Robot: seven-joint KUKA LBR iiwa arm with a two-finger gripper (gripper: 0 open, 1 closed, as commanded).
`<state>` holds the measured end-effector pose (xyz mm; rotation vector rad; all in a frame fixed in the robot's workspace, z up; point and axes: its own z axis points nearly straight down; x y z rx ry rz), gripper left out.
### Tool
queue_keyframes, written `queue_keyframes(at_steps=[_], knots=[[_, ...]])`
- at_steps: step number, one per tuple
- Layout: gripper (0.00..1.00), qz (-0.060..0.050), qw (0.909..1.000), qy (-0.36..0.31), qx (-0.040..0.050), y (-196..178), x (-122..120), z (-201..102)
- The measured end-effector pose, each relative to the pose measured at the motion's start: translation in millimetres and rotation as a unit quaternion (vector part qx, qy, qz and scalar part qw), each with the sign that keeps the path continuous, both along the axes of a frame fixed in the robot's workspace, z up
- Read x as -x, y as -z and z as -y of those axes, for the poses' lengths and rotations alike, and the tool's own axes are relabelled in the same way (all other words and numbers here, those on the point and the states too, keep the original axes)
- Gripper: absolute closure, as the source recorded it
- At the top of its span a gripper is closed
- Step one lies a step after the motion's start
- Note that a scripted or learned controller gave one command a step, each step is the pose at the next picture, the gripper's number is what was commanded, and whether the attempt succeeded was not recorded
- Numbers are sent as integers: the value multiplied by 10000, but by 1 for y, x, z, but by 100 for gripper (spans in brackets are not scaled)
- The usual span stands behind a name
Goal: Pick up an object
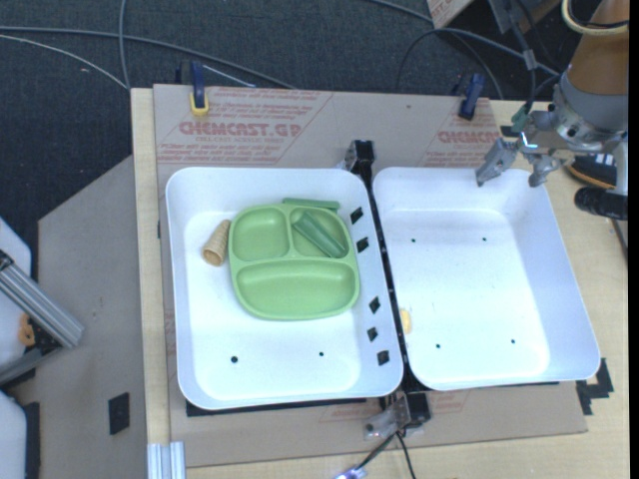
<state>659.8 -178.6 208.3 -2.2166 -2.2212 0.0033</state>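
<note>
your gripper [517,164] hangs with its two fingers spread and nothing between them, over the far rim of the right bin [559,297], well away from anything it could grasp. every candidate lies past that bin's near-left wall, in the left bin [190,267]: a green divided plate [293,264], a green stick-like piece [321,233] resting in the plate's compartment on the right bin's side, and a small tan cone [216,243] touching the plate's side away from the right bin. the risk, as you should judge it, is closing on air over the right bin, or scraping a shallow plate rim that offers little to pinch. a tiny yellowish bit [404,319] by the right bin's near-left wall looks too small to catch.
</note>
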Motion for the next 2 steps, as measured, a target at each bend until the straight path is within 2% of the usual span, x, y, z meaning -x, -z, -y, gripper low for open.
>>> queue_keyframes(at_steps=[2], knots=[[0,-13,10000,0,-5,125,-5,-1]])
